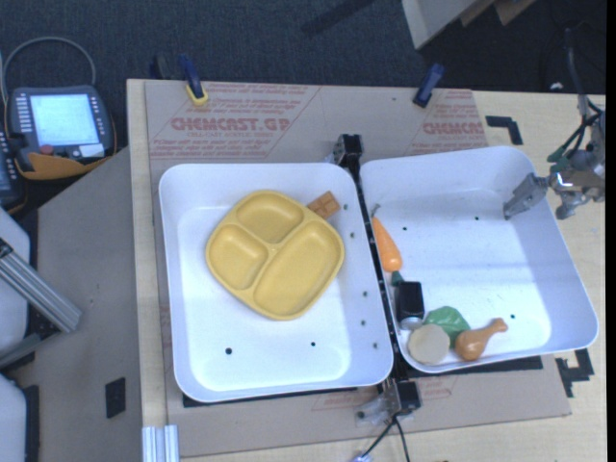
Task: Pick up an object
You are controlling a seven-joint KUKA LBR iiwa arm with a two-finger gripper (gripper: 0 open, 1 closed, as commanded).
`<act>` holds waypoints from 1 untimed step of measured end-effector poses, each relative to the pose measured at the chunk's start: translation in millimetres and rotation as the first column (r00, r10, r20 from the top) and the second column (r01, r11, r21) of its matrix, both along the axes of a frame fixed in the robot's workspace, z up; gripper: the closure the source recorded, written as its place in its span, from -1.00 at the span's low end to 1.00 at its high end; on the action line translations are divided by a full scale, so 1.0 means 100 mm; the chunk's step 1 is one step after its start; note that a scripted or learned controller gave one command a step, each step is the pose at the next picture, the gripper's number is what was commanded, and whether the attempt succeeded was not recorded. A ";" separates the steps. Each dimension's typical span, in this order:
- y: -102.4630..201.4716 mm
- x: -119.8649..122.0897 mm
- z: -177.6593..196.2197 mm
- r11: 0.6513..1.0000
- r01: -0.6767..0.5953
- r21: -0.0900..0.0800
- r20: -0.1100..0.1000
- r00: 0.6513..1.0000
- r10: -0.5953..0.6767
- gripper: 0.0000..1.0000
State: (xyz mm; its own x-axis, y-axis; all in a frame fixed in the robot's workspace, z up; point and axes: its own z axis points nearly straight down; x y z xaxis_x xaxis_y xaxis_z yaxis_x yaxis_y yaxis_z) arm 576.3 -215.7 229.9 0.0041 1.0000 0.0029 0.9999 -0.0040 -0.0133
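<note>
From above, the gripper (541,196) hangs at the right bin's (462,258) far right edge, fingers seemingly spread and grasping nothing. The carrot (387,245), black block (410,300), round piece (429,344) and drumstick (479,338) lie along that bin's left and near side, well apart from it. I'd judge this the approach: it must travel over one, then descend.

bench: tan board (289,123) w/ red CHEMCAST print, slanted in view
left bin (192,354): white, shallow, flat on board
right bin (539,287): touching left bin's right rim
clamps: blue/yellow one (193,82) beyond left bin's far-left corner; blue one (428,85) beyond its far-right corner
</note>
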 end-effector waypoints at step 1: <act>0.01 0.03 0.08 1.000 -0.004 -0.004 0.013 1.000 0.004 -1.00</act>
